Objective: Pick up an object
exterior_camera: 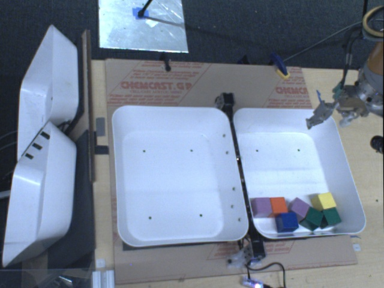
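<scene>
Counting six blocks huddled in the right bin's point(345, 161) lower corner: two purple point(261, 206), one orange point(278, 204), one blue point(287, 221), one green point(314, 219), one yellow point(326, 200). My end effector point(330, 114) hovers upper right, over the bin's rim, fingers spread, gripping nothing. Cardboard point(162, 80) on the worktop reads "CHEMCAST GP".

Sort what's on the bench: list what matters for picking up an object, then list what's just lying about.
For the job:
gripper
right bin
purple blocks
orange block
blue block
green blocks
yellow block

Lying about:
left bin
foil sheet
cardboard sheet
spare white bins
</scene>
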